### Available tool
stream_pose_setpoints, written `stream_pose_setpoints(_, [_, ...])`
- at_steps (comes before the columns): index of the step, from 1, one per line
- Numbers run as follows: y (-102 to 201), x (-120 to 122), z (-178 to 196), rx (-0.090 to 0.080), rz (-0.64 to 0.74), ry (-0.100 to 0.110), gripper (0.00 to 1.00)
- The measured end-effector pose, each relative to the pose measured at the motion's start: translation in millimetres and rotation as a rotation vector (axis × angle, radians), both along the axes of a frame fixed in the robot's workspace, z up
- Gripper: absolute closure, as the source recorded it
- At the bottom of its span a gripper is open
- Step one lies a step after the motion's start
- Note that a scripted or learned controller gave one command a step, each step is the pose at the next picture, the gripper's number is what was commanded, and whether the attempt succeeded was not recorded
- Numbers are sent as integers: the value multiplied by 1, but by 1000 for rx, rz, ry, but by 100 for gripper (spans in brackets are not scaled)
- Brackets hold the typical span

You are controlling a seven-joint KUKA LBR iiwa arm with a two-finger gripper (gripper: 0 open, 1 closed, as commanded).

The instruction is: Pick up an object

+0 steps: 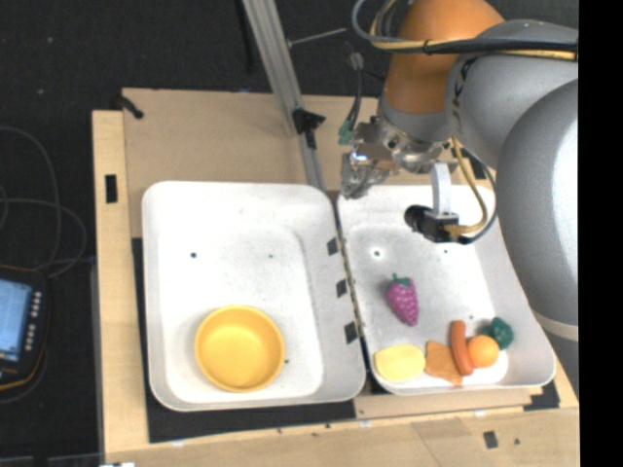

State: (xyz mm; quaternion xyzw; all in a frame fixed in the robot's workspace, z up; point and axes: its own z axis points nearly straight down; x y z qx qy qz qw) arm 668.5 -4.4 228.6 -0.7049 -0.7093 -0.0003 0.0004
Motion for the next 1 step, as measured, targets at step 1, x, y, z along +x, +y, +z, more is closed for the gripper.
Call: stream_pose_setpoints(1, [49,5,15,1,1,-3,100])
